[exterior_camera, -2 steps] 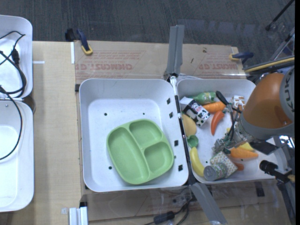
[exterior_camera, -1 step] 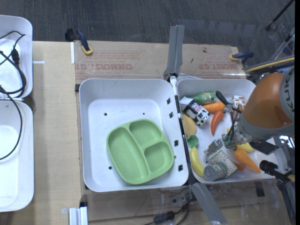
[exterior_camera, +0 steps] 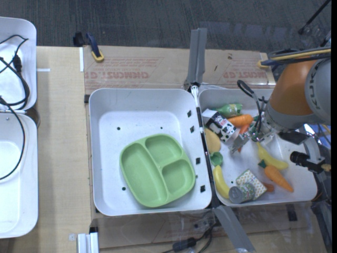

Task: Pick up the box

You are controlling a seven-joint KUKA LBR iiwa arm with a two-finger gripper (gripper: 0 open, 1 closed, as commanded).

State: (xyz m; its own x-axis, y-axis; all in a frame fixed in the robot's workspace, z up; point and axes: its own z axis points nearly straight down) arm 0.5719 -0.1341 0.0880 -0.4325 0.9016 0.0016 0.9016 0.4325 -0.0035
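A small box (exterior_camera: 251,183) with a green and white diamond pattern lies near the front of the right bin (exterior_camera: 308,194), beside a grey can (exterior_camera: 237,195). My gripper (exterior_camera: 239,140) is low in the middle of that bin, well behind the box and apart from it. It sits just right of a black and white spotted carton (exterior_camera: 221,126) and below a carrot (exterior_camera: 241,120). The grey arm with its orange band (exterior_camera: 295,91) comes in from the right.
The right bin also holds a green item (exterior_camera: 229,109), a yellow fruit (exterior_camera: 212,140), two bananas (exterior_camera: 220,181) (exterior_camera: 271,157) and a second carrot (exterior_camera: 277,177). A green divided plate (exterior_camera: 157,169) lies in the left bin (exterior_camera: 105,141).
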